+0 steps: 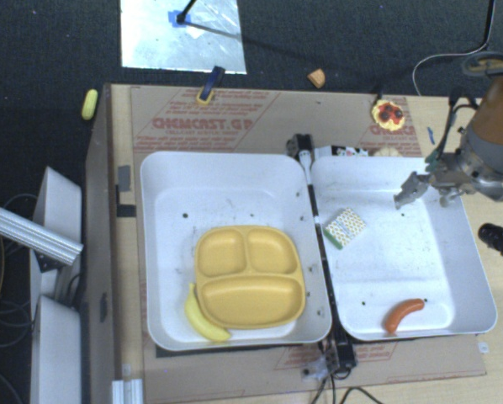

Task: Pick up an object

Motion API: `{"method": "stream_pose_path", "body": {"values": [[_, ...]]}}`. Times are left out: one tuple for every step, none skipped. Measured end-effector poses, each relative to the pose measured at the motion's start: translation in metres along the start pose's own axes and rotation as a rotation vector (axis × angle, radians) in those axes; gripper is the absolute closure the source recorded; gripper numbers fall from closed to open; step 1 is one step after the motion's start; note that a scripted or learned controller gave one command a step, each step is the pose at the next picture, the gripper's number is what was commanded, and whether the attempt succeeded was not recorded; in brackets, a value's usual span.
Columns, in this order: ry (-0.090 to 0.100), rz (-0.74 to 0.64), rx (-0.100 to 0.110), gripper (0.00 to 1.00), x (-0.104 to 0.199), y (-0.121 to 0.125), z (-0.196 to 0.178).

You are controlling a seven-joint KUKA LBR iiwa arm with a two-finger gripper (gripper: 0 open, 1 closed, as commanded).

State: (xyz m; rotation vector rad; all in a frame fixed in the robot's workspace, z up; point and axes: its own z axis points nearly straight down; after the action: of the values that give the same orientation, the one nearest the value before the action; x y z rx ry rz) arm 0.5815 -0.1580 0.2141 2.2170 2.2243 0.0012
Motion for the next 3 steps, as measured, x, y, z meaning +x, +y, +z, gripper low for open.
{"method": "stream_pose_path", "body": {"values": [[-0.001,0.003,0.001,0.0,-0.049,-0.036,0.05],[0.0,0.0,-0.001,0.0,-0.032,0.016,0.13],[-0.001,0.003,0.001,0.0,-0.048,-0.055,0.13]]}}
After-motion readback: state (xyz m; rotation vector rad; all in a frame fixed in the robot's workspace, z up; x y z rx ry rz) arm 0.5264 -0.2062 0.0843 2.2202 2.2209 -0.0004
